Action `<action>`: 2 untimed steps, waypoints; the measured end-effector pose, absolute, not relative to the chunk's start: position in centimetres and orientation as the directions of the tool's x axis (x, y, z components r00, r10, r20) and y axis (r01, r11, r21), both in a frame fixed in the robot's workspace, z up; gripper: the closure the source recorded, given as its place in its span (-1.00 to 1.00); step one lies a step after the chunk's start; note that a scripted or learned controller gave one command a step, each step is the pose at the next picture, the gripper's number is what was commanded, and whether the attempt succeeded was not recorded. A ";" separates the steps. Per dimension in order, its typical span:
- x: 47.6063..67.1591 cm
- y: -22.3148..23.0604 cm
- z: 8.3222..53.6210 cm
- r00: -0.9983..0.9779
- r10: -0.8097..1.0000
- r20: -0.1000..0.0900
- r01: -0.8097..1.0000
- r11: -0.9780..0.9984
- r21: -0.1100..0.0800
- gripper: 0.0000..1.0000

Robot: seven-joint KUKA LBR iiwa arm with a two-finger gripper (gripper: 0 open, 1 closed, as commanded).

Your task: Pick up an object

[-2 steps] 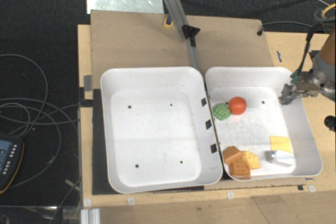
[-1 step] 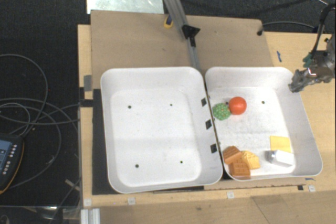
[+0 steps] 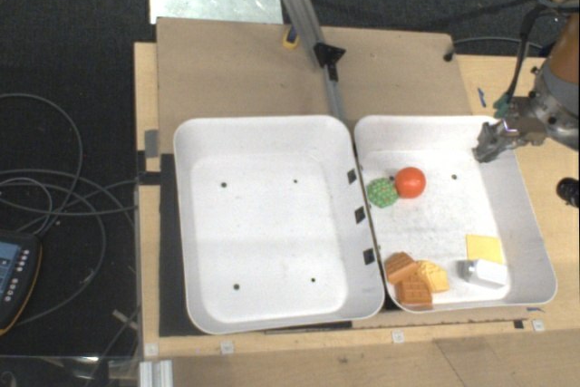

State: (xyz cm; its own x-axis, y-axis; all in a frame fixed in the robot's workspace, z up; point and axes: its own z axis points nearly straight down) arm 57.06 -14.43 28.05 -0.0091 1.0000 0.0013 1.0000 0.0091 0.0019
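so the gripper (image 3: 490, 143) is hanging over the far right edge of the right bin (image 3: 526, 222), and honestly i can't tell if the fingers are open or closed, they're just a dark blur, nothing visibly between them. the arm (image 3: 557, 95) comes in from the right edge, wrist angled down and to the left, orange band just above it. nearest to the fingers, down and left, is the red ball (image 3: 410, 182) touching a green ball (image 3: 381, 193). further toward the near edge there's a yellow block (image 3: 484, 247) with a grey-white piece (image 3: 480, 272) just beside it, and orange waffle-looking bits (image 3: 415, 277) in the near corner. left bin (image 3: 263, 227) sits farthest away on the surface (image 3: 390, 72).
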 end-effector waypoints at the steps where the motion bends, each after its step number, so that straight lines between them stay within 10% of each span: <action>1: 57.1 -9.2 28.4 -0.011 1.000 0.002 1.000 0.011 0.002 1.00; 2: 57.1 -3.3 28.3 -0.011 1.000 0.002 1.000 0.011 0.002 1.00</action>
State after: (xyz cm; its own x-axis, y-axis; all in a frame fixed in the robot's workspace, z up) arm 57.11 -3.35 28.31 -0.0113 0.9999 0.0024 0.9999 0.0113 0.0015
